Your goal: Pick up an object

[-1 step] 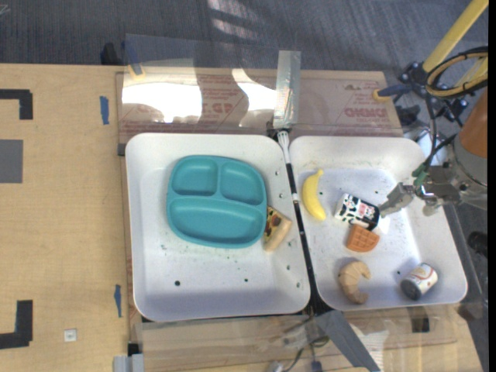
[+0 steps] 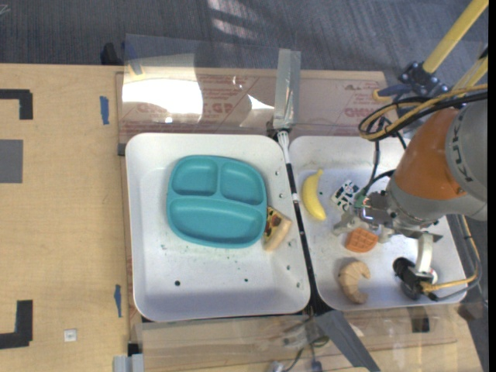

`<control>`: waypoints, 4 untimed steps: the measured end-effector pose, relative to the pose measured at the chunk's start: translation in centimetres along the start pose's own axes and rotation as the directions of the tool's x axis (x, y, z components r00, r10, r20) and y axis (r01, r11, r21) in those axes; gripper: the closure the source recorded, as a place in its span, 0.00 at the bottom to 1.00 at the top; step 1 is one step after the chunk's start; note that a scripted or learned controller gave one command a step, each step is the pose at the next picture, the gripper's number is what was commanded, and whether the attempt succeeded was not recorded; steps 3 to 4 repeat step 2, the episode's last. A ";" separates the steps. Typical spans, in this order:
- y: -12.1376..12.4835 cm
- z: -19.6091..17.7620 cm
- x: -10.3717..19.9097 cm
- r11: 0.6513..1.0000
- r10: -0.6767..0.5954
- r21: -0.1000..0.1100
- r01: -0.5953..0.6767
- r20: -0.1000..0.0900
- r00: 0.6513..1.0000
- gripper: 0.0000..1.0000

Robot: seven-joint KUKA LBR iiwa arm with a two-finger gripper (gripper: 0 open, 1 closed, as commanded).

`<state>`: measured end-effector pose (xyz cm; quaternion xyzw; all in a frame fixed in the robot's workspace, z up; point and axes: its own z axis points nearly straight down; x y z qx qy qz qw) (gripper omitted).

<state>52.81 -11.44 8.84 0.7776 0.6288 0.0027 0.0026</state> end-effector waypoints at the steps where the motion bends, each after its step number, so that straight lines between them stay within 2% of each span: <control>1: 0.1 -1.0 0.0 1.000 0.002 -0.003 -0.002 0.000 1.000 1.00; 2: 3.4 -10.0 8.0 1.000 0.027 0.002 -0.027 -0.003 1.000 1.00; 4: 3.4 -10.0 8.0 1.000 0.027 0.002 -0.027 -0.003 1.000 1.00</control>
